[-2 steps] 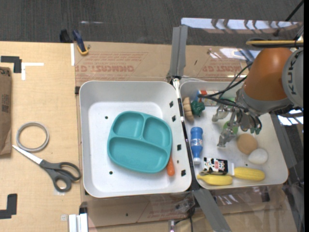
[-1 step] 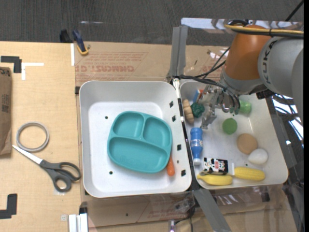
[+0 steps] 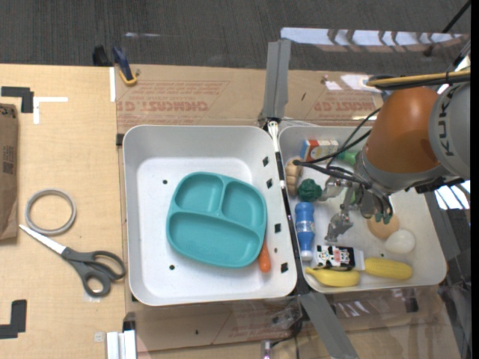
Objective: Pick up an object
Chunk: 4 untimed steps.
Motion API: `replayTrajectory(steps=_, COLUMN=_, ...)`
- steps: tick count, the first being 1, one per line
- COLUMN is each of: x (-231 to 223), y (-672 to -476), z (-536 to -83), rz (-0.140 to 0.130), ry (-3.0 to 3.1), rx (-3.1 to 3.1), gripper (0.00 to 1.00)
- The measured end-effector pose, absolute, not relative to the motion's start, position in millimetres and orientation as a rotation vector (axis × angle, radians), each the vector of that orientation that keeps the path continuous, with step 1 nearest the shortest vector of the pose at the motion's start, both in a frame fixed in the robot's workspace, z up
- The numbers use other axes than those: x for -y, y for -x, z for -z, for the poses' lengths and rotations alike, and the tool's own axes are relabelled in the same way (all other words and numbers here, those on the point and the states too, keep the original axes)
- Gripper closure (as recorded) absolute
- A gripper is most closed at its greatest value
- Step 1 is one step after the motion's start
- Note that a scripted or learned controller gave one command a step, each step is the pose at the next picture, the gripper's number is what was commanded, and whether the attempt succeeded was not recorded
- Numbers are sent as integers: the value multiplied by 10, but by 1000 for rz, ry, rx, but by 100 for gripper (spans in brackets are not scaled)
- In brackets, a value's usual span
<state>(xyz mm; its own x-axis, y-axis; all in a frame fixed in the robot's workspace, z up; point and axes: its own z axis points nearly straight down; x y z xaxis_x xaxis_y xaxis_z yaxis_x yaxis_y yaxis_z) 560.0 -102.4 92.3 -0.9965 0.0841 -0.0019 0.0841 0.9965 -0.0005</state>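
**A:** Which object are you set on? Your candidates all lie in the right bin (image 3: pixel 430 275): a yellow banana (image 3: pixel 333 277) at its 6 o'clock edge, a black-and-white carton (image 3: pixel 334 257) just above that, a blue bottle (image 3: pixel 304 226) along the 9 o'clock wall, and a tan egg-shaped piece (image 3: pixel 382 226) with a white ball (image 3: pixel 402 241) toward 4 o'clock.

**B:** And where is my tool in all that?

**A:** Your tool (image 3: pixel 340 226) hangs over the middle of that bin, tips pointing down, just above the carton and between the bottle and the tan piece. You are in the approach step; I judge nothing is lifted yet.

**B:** Open or closed?

**A:** The 2 fingers look close together with only a narrow slit, but the view is too small and cluttered for me to tell for sure. I see nothing between them.

**B:** So what does the next move call for?

**A:** Descend onto 1 object only, likely the carton directly under you, and keep off the bottle at 9 o'clock.

**B:** The left bin?

**A:** It holds a teal divided plate (image 3: pixel 217 219) with a small orange carrot (image 3: pixel 264 259) at the plate's 4 o'clock. Scissors (image 3: pixel 82 260) and a tape ring (image 3: pixel 50 210) lie out on the bench (image 3: pixel 60 148).
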Motion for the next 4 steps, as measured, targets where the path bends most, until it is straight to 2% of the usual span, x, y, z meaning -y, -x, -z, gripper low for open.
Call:
replayTrajectory(steps=1, x=1132, y=-5155, z=-942, rz=0, ry=-426, rx=-3100, gripper=0)
replayTrajectory(steps=2, x=1014, y=-5707, z=-924, rz=0, ry=-403, rx=-3112, gripper=0)
replayTrajectory(steps=3, x=954, y=-5958, z=-924, rz=1, ry=-373, rx=-3115, gripper=0)
replayTrajectory(steps=4, x=2015, y=-5793, z=-976, rz=2, ry=-319, rx=-3120, gripper=0)
